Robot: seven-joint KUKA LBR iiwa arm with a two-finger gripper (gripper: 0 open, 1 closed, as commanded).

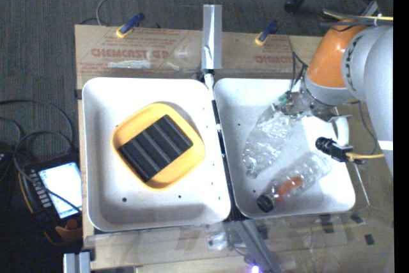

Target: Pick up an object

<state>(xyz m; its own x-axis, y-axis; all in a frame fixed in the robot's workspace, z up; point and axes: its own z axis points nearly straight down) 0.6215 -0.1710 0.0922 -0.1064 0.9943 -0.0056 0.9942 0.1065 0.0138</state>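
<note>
Bottles are what the arm can reach here: two clear plastic ones lie in the right bin (233, 192). The crushed bottle (267, 139) runs from upper right to lower left, its neck end close under the arm's wrist. The second bottle (295, 183), with a dark cap and an orange patch inside, lies nearer the front wall, on the same slant, its far end toward the arm. The gripper (305, 101) sits at the bin's upper right, above the crushed bottle's neck end, so that one is nearer; its grip I cannot tell. The left bin (96, 156) holds one yellow tray with black ribs (158, 145).
</note>
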